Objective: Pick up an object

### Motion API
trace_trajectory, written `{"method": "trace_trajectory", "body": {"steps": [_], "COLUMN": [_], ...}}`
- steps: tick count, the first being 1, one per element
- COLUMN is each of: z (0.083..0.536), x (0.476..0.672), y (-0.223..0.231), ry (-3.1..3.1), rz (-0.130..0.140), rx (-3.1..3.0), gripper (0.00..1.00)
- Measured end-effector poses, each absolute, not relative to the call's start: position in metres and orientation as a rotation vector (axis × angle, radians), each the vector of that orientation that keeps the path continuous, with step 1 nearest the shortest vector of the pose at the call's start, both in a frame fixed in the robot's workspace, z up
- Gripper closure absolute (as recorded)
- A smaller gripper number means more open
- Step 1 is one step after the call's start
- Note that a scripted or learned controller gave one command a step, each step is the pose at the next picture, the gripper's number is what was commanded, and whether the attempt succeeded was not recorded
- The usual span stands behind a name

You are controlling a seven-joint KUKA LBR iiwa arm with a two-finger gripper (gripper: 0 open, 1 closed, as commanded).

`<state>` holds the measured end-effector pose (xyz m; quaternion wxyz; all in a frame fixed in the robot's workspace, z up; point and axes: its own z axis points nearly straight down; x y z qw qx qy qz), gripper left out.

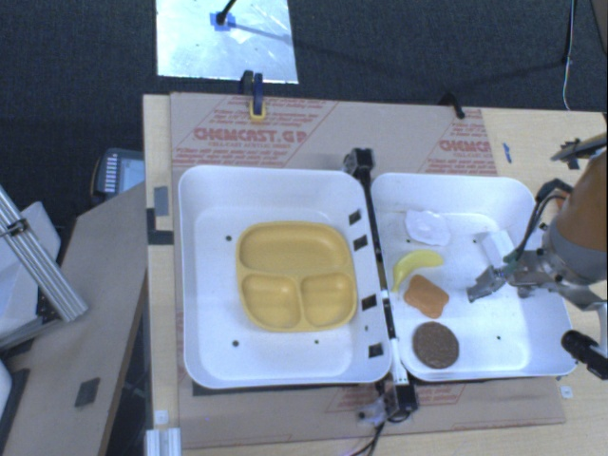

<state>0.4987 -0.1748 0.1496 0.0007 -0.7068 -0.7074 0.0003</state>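
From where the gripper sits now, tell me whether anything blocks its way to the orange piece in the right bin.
Nothing visible does. The gripper sits over bare white floor of the right bin, and the stretch between it and the orange piece is bare. The banana and brown disc lie off that line.

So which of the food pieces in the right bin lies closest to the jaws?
The orange breaded-looking piece, just left of the gripper. The yellow banana-shaped piece sits farther left, and the round brown patty lies nearer the bin's front edge.

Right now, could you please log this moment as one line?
end effector: over right bin | nothing held | nearest: orange piece | yellow tray: left bin
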Motion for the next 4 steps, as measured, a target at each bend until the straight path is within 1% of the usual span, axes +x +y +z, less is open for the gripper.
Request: {"method": "trace_trajectory", "body": {"steps": [1,2,3,4], "z": [0.104,0.117,0.181,0.211], "x": [0.494,0.496,0.500,0.501], "y": [-0.182,-0.182,-0.184,-0.185], "ry": [-2.220,-2.225,-2.231,-2.230], "rz": [0.002,-0.001,-0.005,-0.004], "rx": [-2.219,-2.221,-2.222,-2.221], "gripper": [0.00,1.00,1.00,1.00]}}
